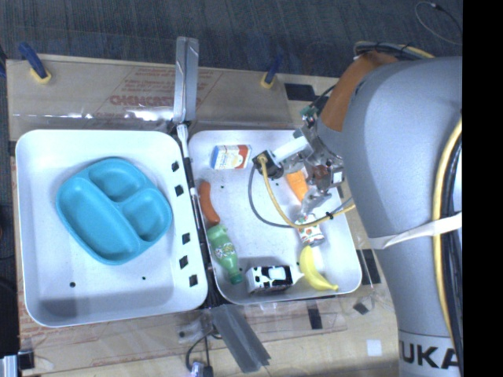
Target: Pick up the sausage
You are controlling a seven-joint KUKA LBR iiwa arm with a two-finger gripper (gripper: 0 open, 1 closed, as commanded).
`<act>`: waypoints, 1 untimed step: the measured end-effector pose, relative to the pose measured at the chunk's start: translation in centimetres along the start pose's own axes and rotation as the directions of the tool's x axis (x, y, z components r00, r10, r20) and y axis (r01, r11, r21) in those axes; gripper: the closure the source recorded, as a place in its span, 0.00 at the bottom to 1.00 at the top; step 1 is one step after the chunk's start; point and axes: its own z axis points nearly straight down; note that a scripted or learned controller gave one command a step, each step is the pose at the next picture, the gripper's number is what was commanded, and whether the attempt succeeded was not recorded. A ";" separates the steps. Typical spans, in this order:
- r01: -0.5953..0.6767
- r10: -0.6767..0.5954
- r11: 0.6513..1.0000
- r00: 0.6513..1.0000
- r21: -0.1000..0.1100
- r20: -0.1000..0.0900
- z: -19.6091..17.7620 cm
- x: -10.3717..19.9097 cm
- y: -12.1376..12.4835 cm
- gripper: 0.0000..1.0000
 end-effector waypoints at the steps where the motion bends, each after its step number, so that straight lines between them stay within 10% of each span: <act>1: 0.044 -0.044 0.999 0.999 -0.006 0.000 3.7 -2.3 -8.3 0.00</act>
